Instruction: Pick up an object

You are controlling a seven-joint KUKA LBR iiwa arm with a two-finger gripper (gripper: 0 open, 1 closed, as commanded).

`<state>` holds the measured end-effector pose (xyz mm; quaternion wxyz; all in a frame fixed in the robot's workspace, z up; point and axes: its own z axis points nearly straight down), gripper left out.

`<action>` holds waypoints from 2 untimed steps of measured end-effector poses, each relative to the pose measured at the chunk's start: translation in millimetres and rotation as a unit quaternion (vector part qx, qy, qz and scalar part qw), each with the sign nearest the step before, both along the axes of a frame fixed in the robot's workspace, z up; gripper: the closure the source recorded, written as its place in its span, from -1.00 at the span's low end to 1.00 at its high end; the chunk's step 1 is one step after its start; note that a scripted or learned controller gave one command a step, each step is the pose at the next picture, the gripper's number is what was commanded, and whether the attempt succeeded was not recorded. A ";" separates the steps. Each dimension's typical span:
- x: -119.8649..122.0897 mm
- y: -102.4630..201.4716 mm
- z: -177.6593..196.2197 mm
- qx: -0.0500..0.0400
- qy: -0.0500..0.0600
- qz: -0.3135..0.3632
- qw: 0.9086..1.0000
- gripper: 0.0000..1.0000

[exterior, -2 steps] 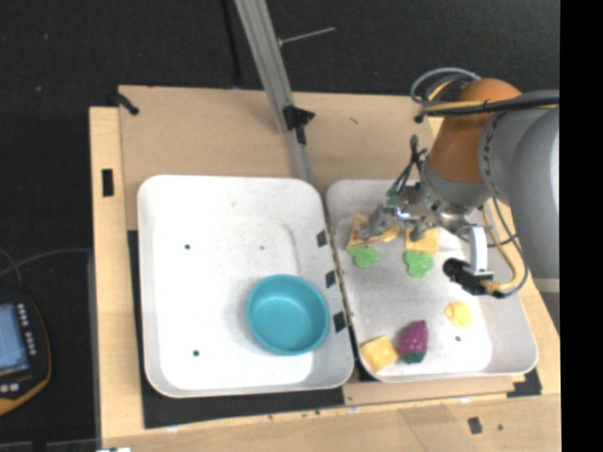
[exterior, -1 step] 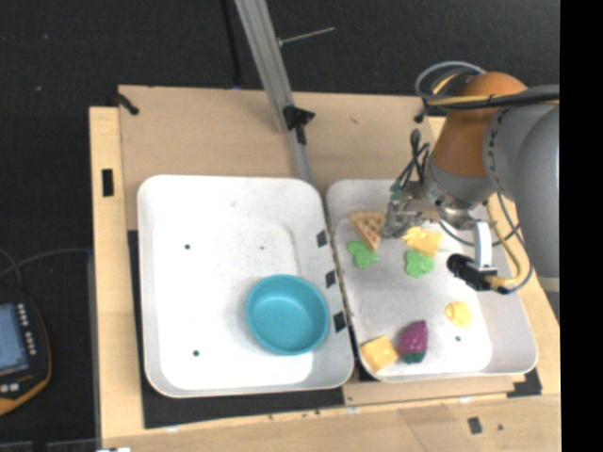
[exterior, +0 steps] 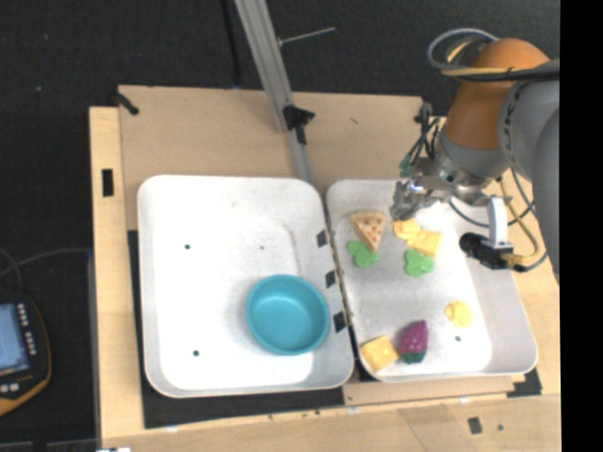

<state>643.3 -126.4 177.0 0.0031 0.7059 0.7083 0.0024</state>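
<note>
Gripper (exterior: 411,201) low over yellow block (exterior: 418,238), long axis slanting down-right, top end hidden; jaws' state unclear

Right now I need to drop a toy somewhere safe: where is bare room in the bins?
The left bin is bare except for the blue bowl near its front right corner. In the right bin, toys crowd the back under the gripper; a bare patch lies mid-floor, between the green toy and the purple toy.

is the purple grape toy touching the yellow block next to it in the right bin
Cannot tell. In the camera view the purple grape toy sits right beside the yellow block at the right bin's front edge, with no plain gap or contact between them.
</note>
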 end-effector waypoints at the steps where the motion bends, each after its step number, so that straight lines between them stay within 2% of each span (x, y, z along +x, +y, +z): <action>1: -2.5 -0.6 62.2 0.000 0.001 0.000 1.000 1.00; 2: -2.0 -1.7 85.0 0.000 0.003 0.001 1.000 1.00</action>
